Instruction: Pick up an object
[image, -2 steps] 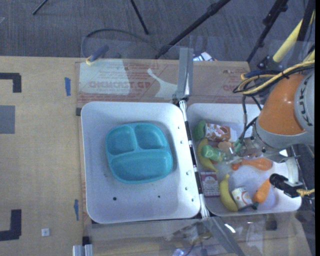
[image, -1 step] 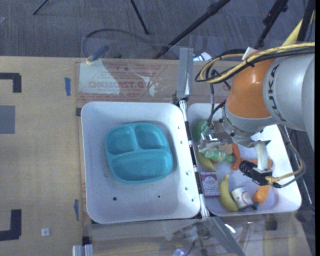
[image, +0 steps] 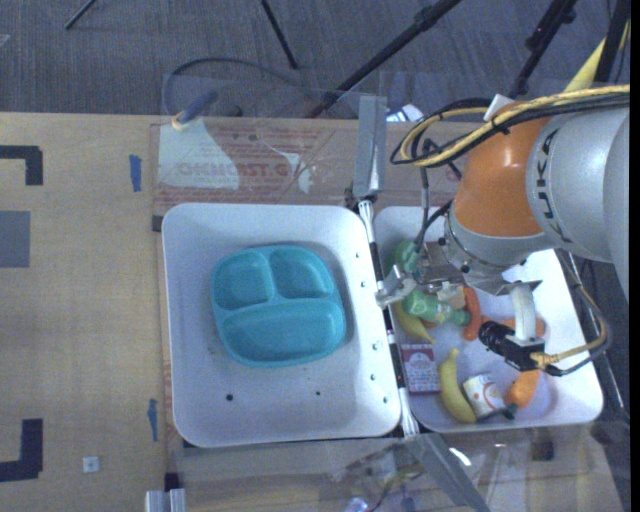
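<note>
Below, claw (image: 432, 290) grip unclear, over curved banana (image: 458, 392), smooth teal divided tray (image: 278, 303)

Right bin (image: 578, 395) crowded with small items; left bin (image: 190, 300) roomy around tray (image: 278, 304).

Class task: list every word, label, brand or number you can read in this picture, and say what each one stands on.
"UKA": black letters on the grey arm, cut off by the orange band.
Reddish print on the clear sheet behind the bins: too faint to read.
Red box and small carton: print too small to read.
</note>
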